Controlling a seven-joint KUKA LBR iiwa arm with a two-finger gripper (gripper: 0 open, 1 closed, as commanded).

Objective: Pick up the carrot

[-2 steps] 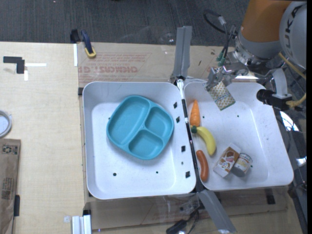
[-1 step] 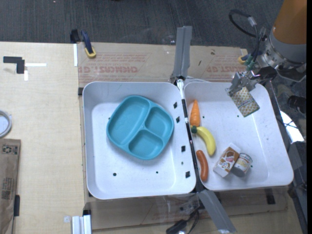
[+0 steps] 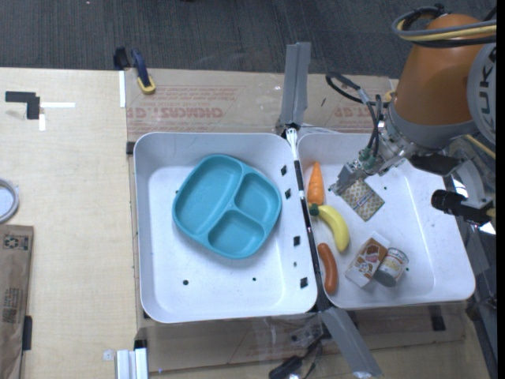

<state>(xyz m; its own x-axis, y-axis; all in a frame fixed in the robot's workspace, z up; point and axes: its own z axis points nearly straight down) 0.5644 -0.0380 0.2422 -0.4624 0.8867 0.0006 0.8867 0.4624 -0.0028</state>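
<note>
Left bin (image 3: 150, 235) holds a blue divided plate (image 3: 227, 205); right bin (image 3: 442, 279) holds a banana (image 3: 335, 226), a sausage (image 3: 327, 265), a carton (image 3: 366, 262) and a can (image 3: 391, 266). The carrot (image 3: 316, 183) lies at the right bin's left wall, above the banana. The gripper (image 3: 351, 176) hangs just right of it over a patterned packet (image 3: 364, 200); how far it is open cannot be told.

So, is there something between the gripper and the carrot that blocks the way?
Nothing visible does. The gripper hangs in the right bin, just right of the carrot, with bare bin floor between them. The banana lies below the carrot.
</note>
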